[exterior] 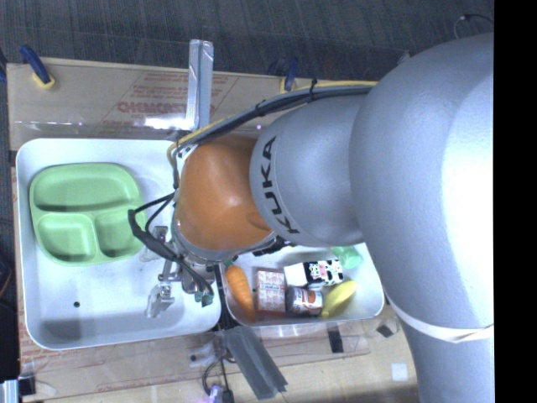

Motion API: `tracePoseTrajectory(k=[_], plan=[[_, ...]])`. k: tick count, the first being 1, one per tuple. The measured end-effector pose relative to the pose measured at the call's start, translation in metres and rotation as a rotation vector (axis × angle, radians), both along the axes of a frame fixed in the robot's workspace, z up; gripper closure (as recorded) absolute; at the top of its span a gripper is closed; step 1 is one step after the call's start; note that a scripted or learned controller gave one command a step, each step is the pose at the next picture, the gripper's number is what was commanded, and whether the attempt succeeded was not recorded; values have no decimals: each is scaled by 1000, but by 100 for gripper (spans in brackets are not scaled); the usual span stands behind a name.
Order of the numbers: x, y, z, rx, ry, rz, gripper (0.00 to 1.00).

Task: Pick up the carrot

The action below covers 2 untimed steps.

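Observation:
The orange carrot [241,291] lies at the left end of the right bin [369,309], close against its left wall, with its upper end under the arm's orange band. My gripper [178,294] hangs over the front right part of the left bin [50,330], just left of the wall between the bins. It is a short way left of the carrot and nothing shows in it. The big grey arm hides most of the right bin's back half.
A green divided tray [82,208] fills the left bin's back left. Beside the carrot in the right bin lie a red-printed packet [270,290], a white box with black spots [314,272], a dark can [304,301], a yellow fruit [339,296] and a green item [350,259].

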<state>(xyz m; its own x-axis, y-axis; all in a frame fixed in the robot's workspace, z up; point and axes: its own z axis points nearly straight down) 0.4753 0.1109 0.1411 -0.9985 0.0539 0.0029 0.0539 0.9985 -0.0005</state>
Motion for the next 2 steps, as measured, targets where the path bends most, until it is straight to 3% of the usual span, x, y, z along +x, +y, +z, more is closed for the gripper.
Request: tracePoseTrajectory(k=[1,2], plan=[[82,-9,-49,4,-6,67,0],[146,-1,-55,-7,91,116,0]])
